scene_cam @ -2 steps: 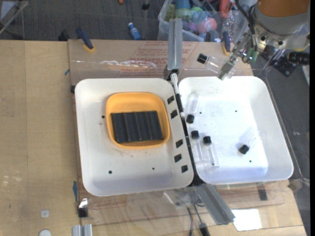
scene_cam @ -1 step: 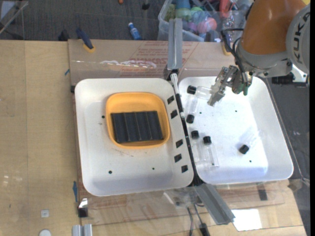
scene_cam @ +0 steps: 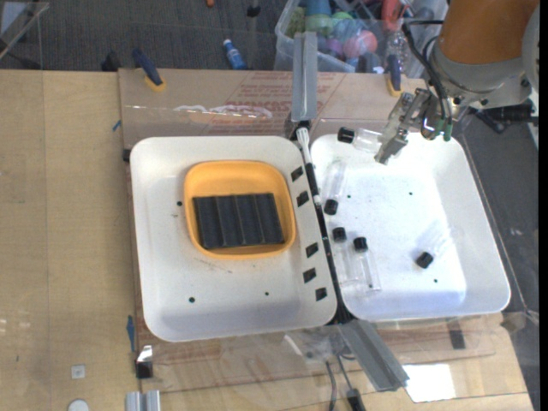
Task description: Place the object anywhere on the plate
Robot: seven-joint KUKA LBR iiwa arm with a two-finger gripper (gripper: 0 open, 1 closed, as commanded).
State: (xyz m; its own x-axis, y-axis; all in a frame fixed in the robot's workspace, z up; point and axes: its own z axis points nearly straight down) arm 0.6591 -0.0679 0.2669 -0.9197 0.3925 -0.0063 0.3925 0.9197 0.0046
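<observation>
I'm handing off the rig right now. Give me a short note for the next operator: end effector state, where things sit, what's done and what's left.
End effector: hovering over the far edge of the right bin, nothing visibly between its fingers; whether open or shut is unclear from this angle.

Plate: yellow-orange, in the left bin, with a dark ribbed object already lying on it.

Right bin: several clear vials with black caps, one close to the end effector, others along the near-left side.

Done: the ribbed object sits on the plate.
Left: if a vial is the target, none has been grasped or moved to the plate yet.
</observation>
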